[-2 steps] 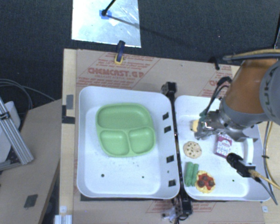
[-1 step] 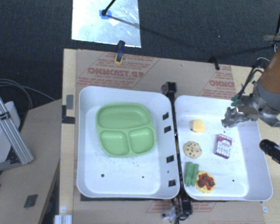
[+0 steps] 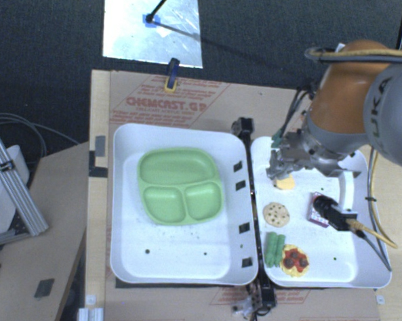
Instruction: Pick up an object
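My gripper (image 3: 279,171) hangs low over the back left part of the right bin (image 3: 357,268). Just under and in front of it lies a small yellow cheese piece (image 3: 286,184), partly covered by the gripper. Nearer the front a round cookie (image 3: 276,214) rests on the bin floor, then a bunch of green beans (image 3: 274,248) and a red and yellow pizza slice (image 3: 295,260). A purple item (image 3: 315,210) lies to the right of the cookie.
The left bin (image 3: 174,260) holds a green divided plate (image 3: 180,186). A black divider with clips (image 3: 247,200) runs between the two bins. The grey and orange arm (image 3: 354,98) covers the back of the right bin.
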Robot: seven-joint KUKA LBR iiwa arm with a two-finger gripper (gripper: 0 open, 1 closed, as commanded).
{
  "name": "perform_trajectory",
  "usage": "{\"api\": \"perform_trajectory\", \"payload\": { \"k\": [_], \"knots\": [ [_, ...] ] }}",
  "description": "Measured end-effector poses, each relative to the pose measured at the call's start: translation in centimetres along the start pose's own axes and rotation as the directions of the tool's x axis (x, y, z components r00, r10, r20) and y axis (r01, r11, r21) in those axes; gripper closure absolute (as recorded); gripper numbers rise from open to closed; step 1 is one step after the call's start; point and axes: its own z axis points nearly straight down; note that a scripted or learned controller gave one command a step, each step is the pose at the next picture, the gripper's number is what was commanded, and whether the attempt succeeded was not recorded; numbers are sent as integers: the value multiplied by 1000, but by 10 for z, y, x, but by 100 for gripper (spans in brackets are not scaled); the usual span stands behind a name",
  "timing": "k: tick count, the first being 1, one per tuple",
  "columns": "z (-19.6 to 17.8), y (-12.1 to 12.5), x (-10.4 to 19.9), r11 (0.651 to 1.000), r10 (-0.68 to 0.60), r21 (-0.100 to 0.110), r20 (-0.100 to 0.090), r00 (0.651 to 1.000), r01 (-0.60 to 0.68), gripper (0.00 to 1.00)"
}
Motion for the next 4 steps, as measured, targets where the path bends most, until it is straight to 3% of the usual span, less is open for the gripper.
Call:
{"api": "perform_trajectory", "payload": {
  "k": [1,2,3,4],
  "knots": [
    [39,-2,95,1000,0,4,-1,1000,0,100],
    [130,37,123,1000,6,2,1,1000,-6,100],
    [48,60,188,1000,3,-7,-2,1000,-3,100],
    [-12,27,159,1000,13,-1,1,1000,-13,100]
  ]
}}
